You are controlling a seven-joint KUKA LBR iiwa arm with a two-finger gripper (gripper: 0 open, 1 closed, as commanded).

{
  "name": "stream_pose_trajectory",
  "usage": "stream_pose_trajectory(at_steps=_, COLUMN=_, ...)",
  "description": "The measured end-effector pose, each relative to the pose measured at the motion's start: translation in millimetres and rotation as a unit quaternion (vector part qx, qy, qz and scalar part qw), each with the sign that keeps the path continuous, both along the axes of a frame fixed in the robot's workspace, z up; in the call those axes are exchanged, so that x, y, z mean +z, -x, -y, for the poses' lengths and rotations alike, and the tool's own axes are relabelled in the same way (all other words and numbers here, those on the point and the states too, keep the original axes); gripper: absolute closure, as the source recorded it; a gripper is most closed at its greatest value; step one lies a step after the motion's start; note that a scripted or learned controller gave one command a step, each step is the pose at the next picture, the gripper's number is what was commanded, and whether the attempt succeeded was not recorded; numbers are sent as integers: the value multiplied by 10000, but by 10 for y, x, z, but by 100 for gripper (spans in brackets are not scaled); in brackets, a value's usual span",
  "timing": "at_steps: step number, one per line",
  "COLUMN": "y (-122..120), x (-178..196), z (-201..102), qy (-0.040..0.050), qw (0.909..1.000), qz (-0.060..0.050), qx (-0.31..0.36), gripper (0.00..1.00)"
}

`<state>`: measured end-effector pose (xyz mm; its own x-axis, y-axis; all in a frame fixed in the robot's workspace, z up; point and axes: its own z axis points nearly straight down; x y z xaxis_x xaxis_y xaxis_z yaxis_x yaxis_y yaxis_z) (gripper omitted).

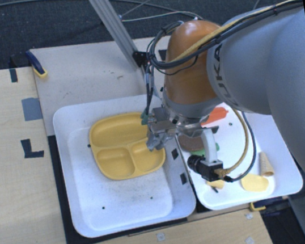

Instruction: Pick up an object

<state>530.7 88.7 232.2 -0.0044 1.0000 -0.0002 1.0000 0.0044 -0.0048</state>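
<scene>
Seemingly mid-reach, the gripper (155, 131) hovers at the yellow tray's (123, 146) right edge in the left bin (87, 215); whether its jaws are spread I cannot tell. Next, it must descend and pinch the rim.

The left bin (87, 215) was white, and the divided plate (123, 146) in it was plain yellow. Right of that plate, the arm (257, 56) was grey with an orange band (189, 66); an orange-red piece (217, 115) showed nearby.

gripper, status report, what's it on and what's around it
Gripper low at right edge of yellow divided plate in left bin; grip unconfirmed. Plate flat, not lifted. Small items in right bin: orange piece, yellow piece.
</scene>
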Motion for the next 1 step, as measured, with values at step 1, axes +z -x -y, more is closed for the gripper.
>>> stream_pose_trajectory(at_steps=1, y=-9, x=8, z=20, qy=3, qw=10000, qz=10, qx=-13, gripper=0)
